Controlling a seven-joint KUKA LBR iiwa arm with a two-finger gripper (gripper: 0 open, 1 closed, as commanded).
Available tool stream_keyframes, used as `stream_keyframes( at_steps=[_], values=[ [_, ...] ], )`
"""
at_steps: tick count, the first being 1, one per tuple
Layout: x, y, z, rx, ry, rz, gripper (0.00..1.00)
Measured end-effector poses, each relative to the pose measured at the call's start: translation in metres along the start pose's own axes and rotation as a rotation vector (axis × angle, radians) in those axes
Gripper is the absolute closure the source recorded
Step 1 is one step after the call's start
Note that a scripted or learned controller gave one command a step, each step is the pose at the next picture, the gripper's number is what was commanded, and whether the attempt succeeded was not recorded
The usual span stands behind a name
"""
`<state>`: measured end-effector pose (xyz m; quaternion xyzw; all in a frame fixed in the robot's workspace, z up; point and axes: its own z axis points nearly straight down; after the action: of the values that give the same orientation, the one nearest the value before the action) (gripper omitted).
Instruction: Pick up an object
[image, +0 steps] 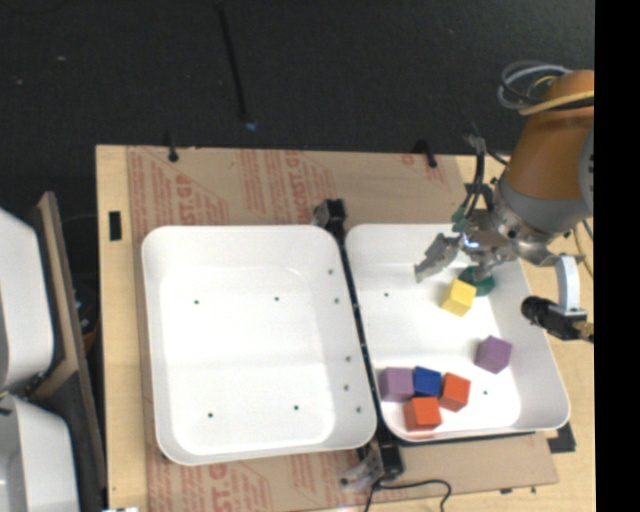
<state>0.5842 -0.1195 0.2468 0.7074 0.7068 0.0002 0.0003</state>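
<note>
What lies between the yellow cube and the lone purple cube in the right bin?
In the camera view, bare white bin floor lies between the yellow cube and the lone purple cube. The green block sits beyond the yellow cube, outside that stretch.

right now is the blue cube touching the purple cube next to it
Touching: the camera view shows the blue cube pressed against the purple cube, no gap.

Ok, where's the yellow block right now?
The yellow block lies in the right bin, toward its far side, just below the hand and beside a green piece.
</note>
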Motion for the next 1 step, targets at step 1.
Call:
stream_keyframes(
  at_steps=[1],
  values=[
    [-0.054, -0.0366, 0.0974, 0.009, 0.001, 0.005, 0.0]
  ],
)
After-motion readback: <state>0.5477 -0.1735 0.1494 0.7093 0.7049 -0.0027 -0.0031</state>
